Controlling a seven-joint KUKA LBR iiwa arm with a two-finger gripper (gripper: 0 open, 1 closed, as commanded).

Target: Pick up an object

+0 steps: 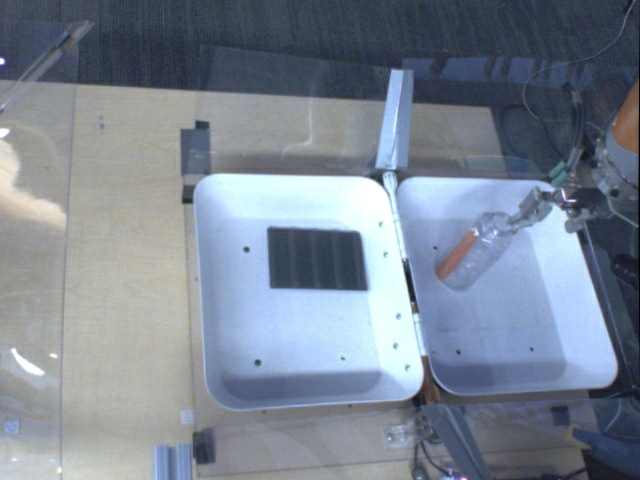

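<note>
**Clear plastic bottle lying within reach as arm is hanging over right bin**

Clear plastic, with something orange-red showing inside it, is catching the light in the right-hand white bin (560,358), where a small bottle (470,255) is lying on its side in the upper middle of the floor. I am watching from the fixed overhead camera as the end effector (545,200) is hovering at the bin's upper right corner, reaching in from the arm's side of the tabletop (120,298). The bottle's long axis is running on a diagonal, from its rounded base at lower left up to its neck at upper right, and that neck is pointing almost straight at the end effector, very near it or perhaps touching; I cannot tell which from this angle. Whether the end effector is released or clenched I also cannot tell, and nothing is visibly held in it. The left bin (230,368) is carrying a dark ribbed rectangular pad (316,259), well apart from the action. My judgement: the coming move is calling for a short travel down and to the left along that diagonal, to close across the bottle's body.
</note>
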